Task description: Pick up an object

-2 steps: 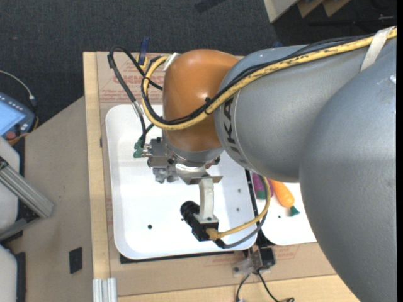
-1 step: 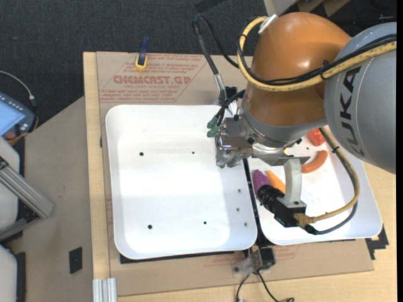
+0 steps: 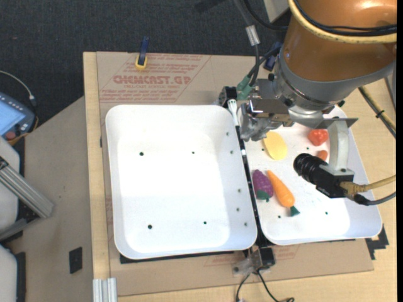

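A dark carpet floor (image 3: 94, 17) surrounds the tabletop (image 3: 101, 231), which is covered by brown cardboard (image 3: 157, 77) with red print. The light is bright and even.

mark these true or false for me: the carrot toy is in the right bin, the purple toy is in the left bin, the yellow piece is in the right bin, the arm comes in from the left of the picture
1. The carrot toy is in the right bin. True.
2. The purple toy is in the left bin. False: it lies in the right bin, beside the carrot toy and close to the dividing edge.
3. The yellow piece is in the right bin. True.
4. The arm comes in from the left of the picture. False: it reaches in from the right, over the right bin.
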Tool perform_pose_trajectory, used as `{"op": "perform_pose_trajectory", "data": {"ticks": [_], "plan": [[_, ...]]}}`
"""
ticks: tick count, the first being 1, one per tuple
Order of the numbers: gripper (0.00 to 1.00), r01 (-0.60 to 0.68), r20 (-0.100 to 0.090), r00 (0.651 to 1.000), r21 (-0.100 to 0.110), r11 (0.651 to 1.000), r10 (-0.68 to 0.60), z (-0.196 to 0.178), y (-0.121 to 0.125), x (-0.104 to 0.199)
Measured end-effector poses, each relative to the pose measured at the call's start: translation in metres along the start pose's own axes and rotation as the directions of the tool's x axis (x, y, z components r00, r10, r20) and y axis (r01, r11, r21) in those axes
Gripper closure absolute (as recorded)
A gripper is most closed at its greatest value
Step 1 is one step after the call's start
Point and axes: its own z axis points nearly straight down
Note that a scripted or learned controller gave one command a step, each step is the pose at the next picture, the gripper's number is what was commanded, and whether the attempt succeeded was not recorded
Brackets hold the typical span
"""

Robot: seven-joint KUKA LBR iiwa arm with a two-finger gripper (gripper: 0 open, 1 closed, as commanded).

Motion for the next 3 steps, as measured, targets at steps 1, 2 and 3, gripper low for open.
{"op": "perform_pose_trajectory", "data": {"ticks": [1,2,3], "plan": [[1.00,0.006,0.000,1.000,0.007,1.000,-0.006,-0.059,0.000,0.068],[1.00,0.003,0.002,1.000,0.011,1.000,-0.003,-0.066,0.000,0.066],[1.00,0.003,0.000,1.000,0.008,1.000,-0.003,-0.126,0.001,0.095]]}}
